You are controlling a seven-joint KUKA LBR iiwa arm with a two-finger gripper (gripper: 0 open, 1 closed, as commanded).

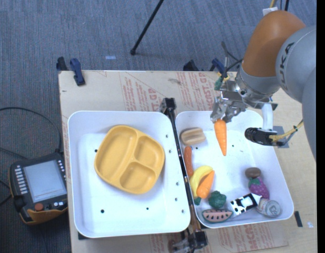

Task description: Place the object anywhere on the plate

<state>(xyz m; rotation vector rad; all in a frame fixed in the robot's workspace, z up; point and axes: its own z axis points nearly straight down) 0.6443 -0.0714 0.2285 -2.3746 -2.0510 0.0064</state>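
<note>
The tool [224,115], above the right bin [282,178], grips a hanging carrot [221,136] by its top.

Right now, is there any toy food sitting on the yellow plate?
No, the yellow plate lies bare in the left bin, while the carrot hangs from the fingers.

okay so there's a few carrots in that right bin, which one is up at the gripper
The carrot hanging point-down from the gripper, its top between the fingers. The others lie lower, beside the banana.

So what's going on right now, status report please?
Pincer shut on carrot, hanging over right bin. Yellow plate waits in left bin. Nothing between them but the bin edges.
</note>
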